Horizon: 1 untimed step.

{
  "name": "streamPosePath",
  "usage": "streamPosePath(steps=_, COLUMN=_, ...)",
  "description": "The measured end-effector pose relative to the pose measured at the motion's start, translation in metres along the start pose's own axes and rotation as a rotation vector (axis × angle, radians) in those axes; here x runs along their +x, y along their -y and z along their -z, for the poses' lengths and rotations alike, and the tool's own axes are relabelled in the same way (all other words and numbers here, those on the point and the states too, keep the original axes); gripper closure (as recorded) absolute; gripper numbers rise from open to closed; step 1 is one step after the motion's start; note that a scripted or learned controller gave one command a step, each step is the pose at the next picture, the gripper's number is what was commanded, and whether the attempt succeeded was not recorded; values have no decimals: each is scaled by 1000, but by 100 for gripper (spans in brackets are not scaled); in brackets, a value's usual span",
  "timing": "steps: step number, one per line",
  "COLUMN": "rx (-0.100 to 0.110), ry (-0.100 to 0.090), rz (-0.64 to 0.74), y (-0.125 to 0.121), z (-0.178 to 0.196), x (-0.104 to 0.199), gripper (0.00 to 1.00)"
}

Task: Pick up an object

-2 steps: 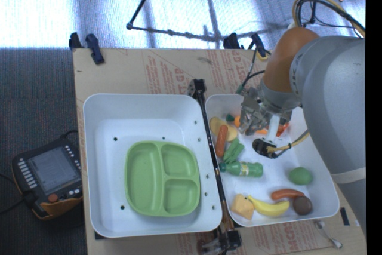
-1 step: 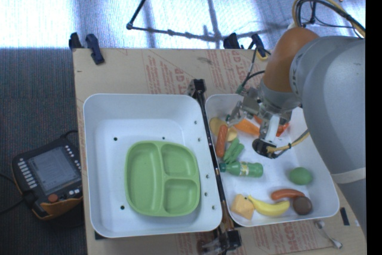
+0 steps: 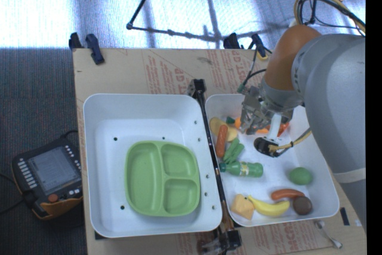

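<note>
Hand [image 3: 255, 123] low in right bin [image 3: 316, 179], carrot [image 3: 222, 140] just beside

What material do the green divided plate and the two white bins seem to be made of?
The green divided plate looks like moulded plastic with a matte finish: even colour, rounded compartment walls, hardly any glare. The left bin and right bin look like thin, smooth white plastic, with soft rounded rims and a mild sheen; coated metal cannot be ruled out.

chunky grey arm [image 3: 334, 86] with an orange band [image 3: 286, 57], yellow and black cables [image 3: 325, 0] looping at 12 o'clock.
</note>
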<state>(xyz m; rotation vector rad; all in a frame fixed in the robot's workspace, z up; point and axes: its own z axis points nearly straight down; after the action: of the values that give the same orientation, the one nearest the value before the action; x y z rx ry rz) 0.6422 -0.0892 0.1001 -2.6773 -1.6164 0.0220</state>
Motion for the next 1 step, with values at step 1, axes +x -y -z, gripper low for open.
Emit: streamPosePath(steps=1, rx=0, ry=0, rz=1, y=0, z=0, x=0, gripper=0)
